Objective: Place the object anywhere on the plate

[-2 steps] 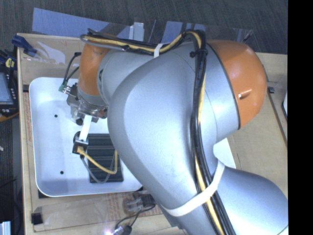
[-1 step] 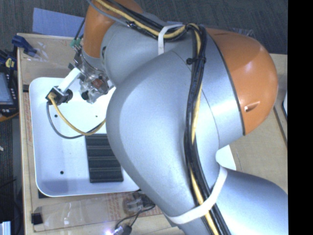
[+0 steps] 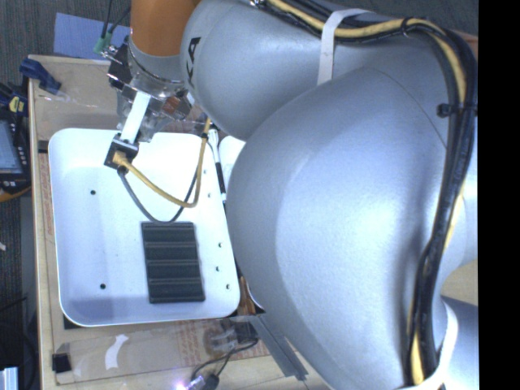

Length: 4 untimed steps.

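A dark grey ribbed rectangular slab [image 3: 172,261], flat like a plate, lies in the near right part of the left white bin [image 3: 81,218]. My gripper [image 3: 165,108] hangs over the bin's far edge, well beyond the slab and apart from it. The grey arm and its orange band cover much of the gripper. Whether anything is held in it is hidden.
The bulky arm covers nearly all of the right bin, leaving a sliver [image 3: 233,148] beside the left one. A blue clamp [image 3: 41,76] and a black device [image 3: 11,158] sit at the bench's left edge. Cables [image 3: 218,341] lie on the wood in front of the bin.
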Each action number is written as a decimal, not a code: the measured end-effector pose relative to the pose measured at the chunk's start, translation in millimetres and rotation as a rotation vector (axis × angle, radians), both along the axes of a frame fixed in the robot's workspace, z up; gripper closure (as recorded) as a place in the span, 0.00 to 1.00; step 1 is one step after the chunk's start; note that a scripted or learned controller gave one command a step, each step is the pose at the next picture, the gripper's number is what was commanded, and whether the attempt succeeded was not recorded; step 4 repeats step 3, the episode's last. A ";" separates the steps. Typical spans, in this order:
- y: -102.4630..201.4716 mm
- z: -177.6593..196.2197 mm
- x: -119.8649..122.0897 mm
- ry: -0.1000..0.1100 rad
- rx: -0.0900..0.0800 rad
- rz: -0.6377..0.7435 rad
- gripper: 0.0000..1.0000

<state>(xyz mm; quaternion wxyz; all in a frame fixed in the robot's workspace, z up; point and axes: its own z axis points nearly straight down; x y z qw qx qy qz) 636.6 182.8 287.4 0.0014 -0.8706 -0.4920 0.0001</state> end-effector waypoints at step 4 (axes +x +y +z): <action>-11.2 -124.4 -99.7 0.007 -0.002 0.517 1.00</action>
